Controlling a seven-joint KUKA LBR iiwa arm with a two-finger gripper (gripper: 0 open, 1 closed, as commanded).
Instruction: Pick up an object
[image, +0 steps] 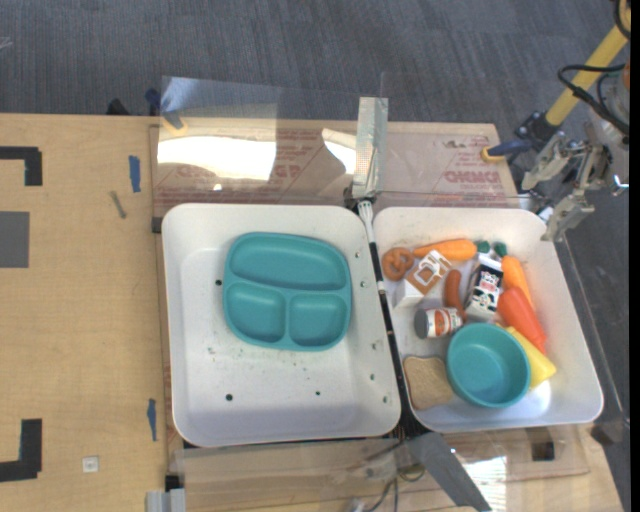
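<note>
The right white bin (585, 372) holds several small items. A teal bowl (487, 366) sits at its front, with a slice of bread (425, 381) to its left and a yellow piece (541, 367) to its right. Behind them lie a small can (438, 322), a black-and-white carton (487, 285), a carrot (448, 249) and a second orange carrot (521, 303). An orange round piece (397, 262) and a little box (430, 272) sit near the bin's left wall. My gripper (560, 195) hangs above the bin's far right corner, apart from every item.
The left white bin (190, 335) holds a teal divided plate (287, 290). A clear plastic sheet and an upright divider (370, 150) stand behind the bins. Bare wooden bench (70, 300) stretches to the left. A yellow cable (590, 65) runs at the upper right.
</note>
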